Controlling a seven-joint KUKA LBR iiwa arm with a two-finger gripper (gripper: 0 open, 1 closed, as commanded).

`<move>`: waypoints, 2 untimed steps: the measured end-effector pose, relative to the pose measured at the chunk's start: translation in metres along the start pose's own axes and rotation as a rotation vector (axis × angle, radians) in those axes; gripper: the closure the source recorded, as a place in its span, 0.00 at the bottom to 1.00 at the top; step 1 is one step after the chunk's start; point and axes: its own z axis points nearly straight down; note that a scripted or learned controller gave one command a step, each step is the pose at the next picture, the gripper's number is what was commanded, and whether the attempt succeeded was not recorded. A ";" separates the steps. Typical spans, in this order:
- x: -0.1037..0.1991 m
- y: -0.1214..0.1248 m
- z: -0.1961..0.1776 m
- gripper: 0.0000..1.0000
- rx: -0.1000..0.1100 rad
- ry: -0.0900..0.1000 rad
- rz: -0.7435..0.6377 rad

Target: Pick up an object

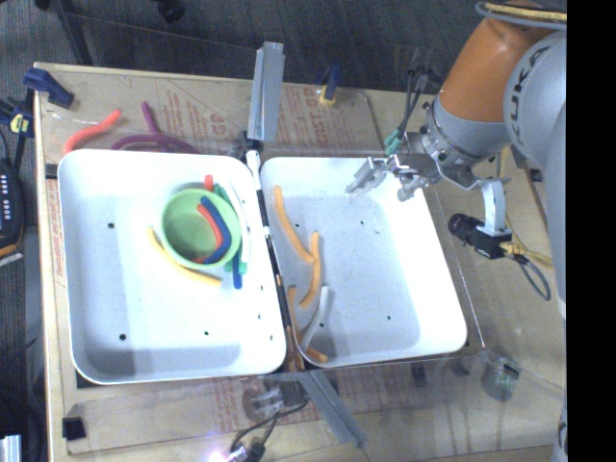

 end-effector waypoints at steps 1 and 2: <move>0.048 -0.019 0.113 0.00 0.001 -0.001 -0.124; 0.050 -0.026 0.171 0.00 -0.002 -0.002 -0.084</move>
